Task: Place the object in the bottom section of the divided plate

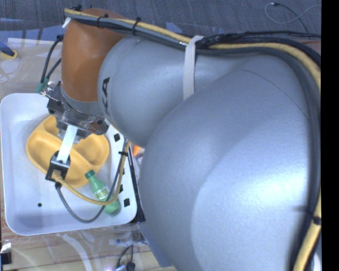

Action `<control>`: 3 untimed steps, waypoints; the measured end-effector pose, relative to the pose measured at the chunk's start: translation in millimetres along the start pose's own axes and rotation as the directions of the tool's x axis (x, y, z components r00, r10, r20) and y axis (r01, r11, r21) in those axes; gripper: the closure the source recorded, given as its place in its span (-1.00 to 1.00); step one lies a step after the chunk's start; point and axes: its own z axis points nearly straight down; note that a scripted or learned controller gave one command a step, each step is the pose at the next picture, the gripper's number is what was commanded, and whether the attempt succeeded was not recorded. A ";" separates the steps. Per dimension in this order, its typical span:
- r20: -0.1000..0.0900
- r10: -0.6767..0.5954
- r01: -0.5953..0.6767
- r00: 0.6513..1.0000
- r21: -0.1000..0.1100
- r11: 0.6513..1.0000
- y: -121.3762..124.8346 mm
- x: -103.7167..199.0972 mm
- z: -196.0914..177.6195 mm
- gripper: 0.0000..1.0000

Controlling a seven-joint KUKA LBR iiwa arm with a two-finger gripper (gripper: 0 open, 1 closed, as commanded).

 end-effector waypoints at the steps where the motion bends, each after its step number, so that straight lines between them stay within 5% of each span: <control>1: -0.004 0.362 -0.362 0.932 -0.004 0.932 64.5 38.1 52.3 1.00; 2: -0.003 0.464 -0.464 0.886 -0.002 0.886 -33.1 -15.8 71.0 1.00; 3: -0.003 0.464 -0.464 0.886 -0.003 0.886 -32.9 -15.8 71.0 -1.00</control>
